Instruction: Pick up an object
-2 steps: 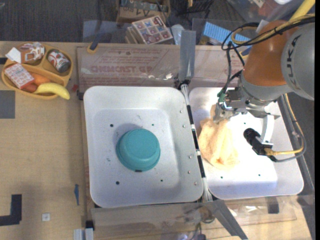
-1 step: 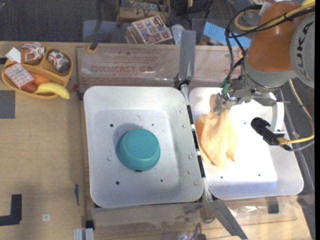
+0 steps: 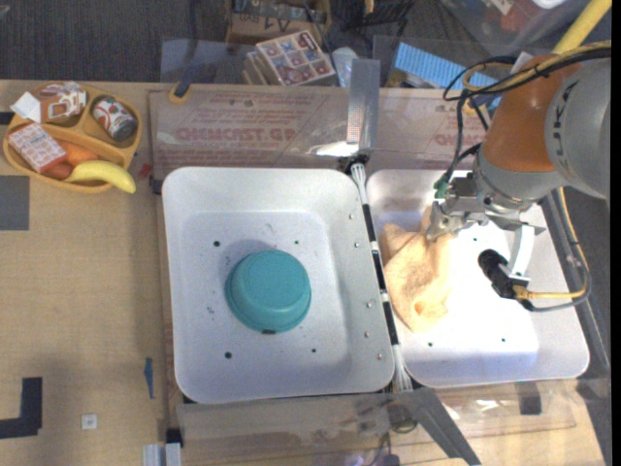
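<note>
A tan, floppy cloth-like object point(image 3: 419, 278) lies in the left part of the right bin point(image 3: 543, 348). Its upper end is drawn up into a peak that meets my gripper point(image 3: 434, 225), whose fingers are pinched on that tip. The grey arm with its orange band point(image 3: 519, 139) comes in from the right above the bin. A teal bowl point(image 3: 269, 290) sits upside down in the middle of the left bin point(image 3: 194, 212), well away from the gripper.
A black cable end with a yellow lead point(image 3: 505, 278) hangs over the right bin just right of the cloth. A metal divider rail point(image 3: 374, 260) runs between the bins. A yellow tray of toy food point(image 3: 70, 136) sits on the bench at far left.
</note>
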